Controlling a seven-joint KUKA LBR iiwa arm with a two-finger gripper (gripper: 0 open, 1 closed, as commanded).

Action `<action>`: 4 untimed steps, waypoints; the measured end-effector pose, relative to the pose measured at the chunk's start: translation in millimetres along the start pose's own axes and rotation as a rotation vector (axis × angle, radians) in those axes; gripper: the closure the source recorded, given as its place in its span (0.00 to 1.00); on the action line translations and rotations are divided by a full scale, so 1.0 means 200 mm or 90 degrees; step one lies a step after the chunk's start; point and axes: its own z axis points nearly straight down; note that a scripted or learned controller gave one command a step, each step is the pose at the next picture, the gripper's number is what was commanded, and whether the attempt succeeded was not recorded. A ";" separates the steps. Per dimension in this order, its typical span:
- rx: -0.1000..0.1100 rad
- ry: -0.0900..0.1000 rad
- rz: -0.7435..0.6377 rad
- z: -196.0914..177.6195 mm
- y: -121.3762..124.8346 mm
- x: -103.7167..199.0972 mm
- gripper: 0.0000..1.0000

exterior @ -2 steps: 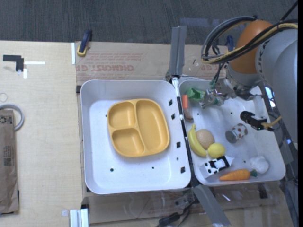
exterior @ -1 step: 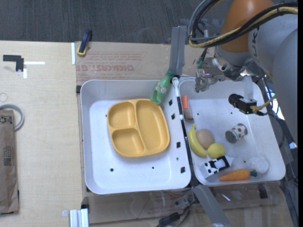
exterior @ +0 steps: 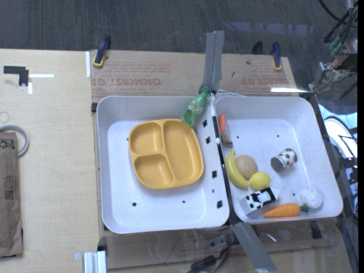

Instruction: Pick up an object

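Evidently, in the camera view the candidate objects lay clustered in the right bin (exterior: 301,104): a banana (exterior: 234,172) touching a tan round fruit (exterior: 246,165), a lemon (exterior: 260,180) just beside them, a black-and-white cow toy (exterior: 260,200), a carrot (exterior: 281,210) with its long axis running left-right along the near wall, and a small can (exterior: 284,159) on its side. The left bin (exterior: 108,169) held a yellow divided plate (exterior: 166,152); a green bottle (exterior: 195,108) leaned across the shared rim. The gripper's state could not be told. With the arm reaching in from the right, the right bin's objects were judged nearer.
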 end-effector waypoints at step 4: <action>0.000 0.001 -0.182 0.51 -0.18 -0.38 1.00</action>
